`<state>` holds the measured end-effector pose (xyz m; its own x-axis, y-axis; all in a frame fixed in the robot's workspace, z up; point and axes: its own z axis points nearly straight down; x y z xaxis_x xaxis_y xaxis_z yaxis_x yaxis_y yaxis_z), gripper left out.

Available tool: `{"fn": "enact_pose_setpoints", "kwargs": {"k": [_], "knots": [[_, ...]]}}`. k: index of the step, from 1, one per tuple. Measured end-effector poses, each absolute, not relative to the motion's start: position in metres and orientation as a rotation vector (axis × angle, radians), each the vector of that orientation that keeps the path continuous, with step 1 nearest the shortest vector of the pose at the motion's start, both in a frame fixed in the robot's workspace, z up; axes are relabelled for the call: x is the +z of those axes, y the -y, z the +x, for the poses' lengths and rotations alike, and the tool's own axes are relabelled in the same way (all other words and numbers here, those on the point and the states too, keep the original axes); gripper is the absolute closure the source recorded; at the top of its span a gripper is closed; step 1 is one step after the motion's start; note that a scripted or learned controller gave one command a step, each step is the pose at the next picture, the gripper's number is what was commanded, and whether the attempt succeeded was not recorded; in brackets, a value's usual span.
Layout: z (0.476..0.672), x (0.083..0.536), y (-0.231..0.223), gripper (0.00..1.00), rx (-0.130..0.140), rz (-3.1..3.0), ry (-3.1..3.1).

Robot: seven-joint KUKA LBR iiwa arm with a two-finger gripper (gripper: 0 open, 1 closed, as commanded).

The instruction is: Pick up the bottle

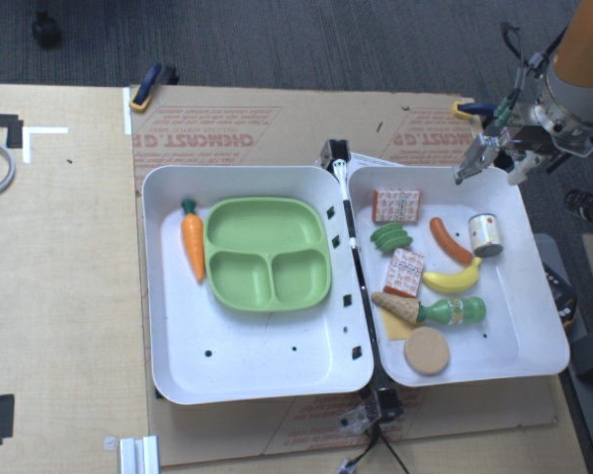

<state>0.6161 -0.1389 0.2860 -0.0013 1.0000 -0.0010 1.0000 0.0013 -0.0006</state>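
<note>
you are at the reaching step. the green plastic bottle (453,311) lies flat in the right white bin (534,334), at six o'clock from the metal two-finger gripper (494,154). i cannot tell the gripper's state. next, bring it down over the bottle.

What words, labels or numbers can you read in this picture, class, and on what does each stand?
Red print on the brown cardboard sheet under the bins: upside down, too blurred to quote.
Small red-and-white printed box: too small to read.
Second small printed box: too small to read.
White tin can's label: blurred, unreadable.
</note>
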Motion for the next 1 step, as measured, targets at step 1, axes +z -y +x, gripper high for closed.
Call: {"fn": "enact_pose_setpoints", "kwargs": {"k": [1], "knots": [[0.6166, 0.2954, 0.1391, 1.0, -0.003, 2.217, -2.225]]}}
